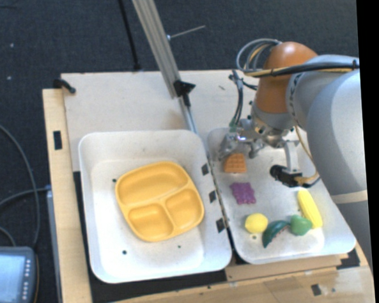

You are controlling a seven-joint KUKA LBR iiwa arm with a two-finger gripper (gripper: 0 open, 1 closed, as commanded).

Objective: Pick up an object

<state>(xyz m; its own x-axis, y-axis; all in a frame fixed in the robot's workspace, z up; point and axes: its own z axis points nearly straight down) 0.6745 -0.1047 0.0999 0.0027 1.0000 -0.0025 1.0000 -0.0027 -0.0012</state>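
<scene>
Gripper (235, 146) sits directly above the orange block (235, 165) in your right bin (335, 235); finger state cannot be told; purple piece (243, 192) lies just below

**Over the right bin, at the orange block**

My gripper (235, 148) hangs low in the right white bin (335, 235), right at a small orange-brown block (235, 164). Nearer the front lie a purple lumpy piece (243, 193), a yellow ball (256, 223), a green toy (290, 227) and a yellow corn-like cob (309, 208). The left white bin (106, 261) holds a yellow three-compartment plastic tray (159, 199).

Wooden bench (119, 107) with two white bins (99, 249).
</scene>
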